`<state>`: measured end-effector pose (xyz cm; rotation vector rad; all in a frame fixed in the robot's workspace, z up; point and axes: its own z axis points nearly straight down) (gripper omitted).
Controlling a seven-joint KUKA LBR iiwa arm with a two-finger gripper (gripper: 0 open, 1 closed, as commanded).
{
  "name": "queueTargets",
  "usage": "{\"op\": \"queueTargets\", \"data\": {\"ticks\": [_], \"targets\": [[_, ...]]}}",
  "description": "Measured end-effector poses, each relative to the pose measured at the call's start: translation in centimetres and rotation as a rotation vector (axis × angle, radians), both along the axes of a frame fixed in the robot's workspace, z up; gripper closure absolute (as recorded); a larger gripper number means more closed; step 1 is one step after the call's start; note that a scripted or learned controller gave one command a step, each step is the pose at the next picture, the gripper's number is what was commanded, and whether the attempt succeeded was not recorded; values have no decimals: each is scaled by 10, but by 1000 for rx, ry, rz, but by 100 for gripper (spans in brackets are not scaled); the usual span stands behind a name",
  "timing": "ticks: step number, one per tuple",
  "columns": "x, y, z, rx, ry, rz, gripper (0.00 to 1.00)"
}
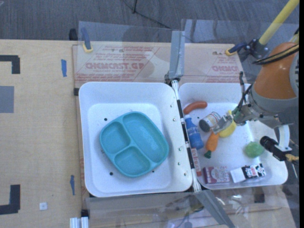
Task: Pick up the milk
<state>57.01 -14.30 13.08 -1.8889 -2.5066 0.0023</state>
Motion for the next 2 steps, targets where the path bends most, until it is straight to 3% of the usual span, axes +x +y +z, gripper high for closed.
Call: {"op": "queueTargets", "data": {"ticks": [1, 2], "targets": [[-74, 17, -29, -20, -58, 130, 0], [1, 18, 233, -4, 0, -265, 0]]}}
